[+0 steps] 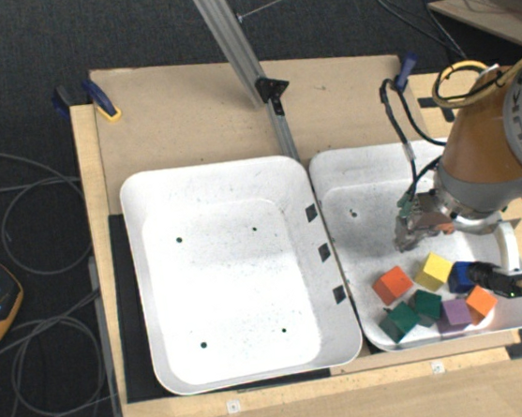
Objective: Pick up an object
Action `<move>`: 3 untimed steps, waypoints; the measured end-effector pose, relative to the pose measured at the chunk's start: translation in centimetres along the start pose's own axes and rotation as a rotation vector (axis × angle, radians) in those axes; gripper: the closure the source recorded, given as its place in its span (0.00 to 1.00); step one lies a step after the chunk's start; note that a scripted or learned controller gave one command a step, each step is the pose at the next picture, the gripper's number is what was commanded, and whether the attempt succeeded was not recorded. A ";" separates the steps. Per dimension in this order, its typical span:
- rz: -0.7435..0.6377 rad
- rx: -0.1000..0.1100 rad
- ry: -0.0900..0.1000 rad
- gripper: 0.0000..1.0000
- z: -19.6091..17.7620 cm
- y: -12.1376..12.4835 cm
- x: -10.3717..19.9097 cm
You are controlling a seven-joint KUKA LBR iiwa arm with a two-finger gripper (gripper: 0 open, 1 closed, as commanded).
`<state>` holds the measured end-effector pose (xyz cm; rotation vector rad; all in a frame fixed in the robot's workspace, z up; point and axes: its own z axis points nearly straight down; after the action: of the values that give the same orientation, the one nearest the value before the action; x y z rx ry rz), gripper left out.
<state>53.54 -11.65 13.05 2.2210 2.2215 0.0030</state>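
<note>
Bench, two white bins. Blocks clustered in right bin's near corner: orange block, yellow block. Gripper just above them, likely descending; finger state cannot tell.

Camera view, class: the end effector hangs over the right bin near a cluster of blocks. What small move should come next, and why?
Probably a short shift toward the orange block, then a descent. The end effector sits just above and beside it in the right bin, and that block lies at the cluster's edge, apart from the yellow block.
</note>
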 end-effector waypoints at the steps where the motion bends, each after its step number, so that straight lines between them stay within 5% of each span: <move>1: -0.003 -0.006 -0.002 1.00 -5.7 0.3 1.0; 3: -0.002 -0.006 -0.003 1.00 -16.0 0.2 0.2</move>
<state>53.74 -11.46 29.01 2.2150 2.2190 0.0065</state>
